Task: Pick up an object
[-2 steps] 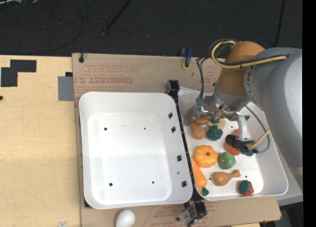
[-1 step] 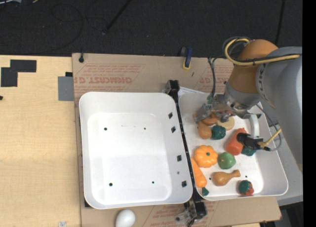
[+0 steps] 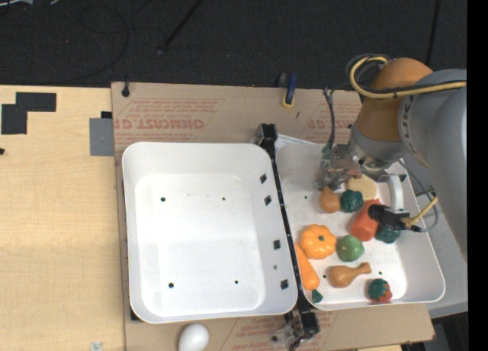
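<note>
- Presently, arm (image 3: 412,113): reaches in from the right and bends down over the right bin (image 3: 431,281), putting the gripper (image 3: 335,174) low above the far end of the toy pile, presumably to take one from there.
- Gripper: dark mechanism just above a small orange-brown piece (image 3: 329,201) and a dark green piece (image 3: 351,201); I cannot tell how far it is open, nor whether it has hold of anything.
- Right bin, contents: toy food crowded together, so any pick is hemmed in by neighbours — orange pumpkin (image 3: 318,241), green ball (image 3: 350,249), red piece (image 3: 364,225), tan gourd (image 3: 347,273), carrot (image 3: 306,269) against the left wall, red-and-green berry (image 3: 378,289).
- Left bin (image 3: 145,189): white, likely the drop side.
- White egg (image 3: 194,337): on the bench, outside both bins.
- Cardboard sheet (image 3: 175,113): underlies the bins; red print, upside down, not legible.
</note>
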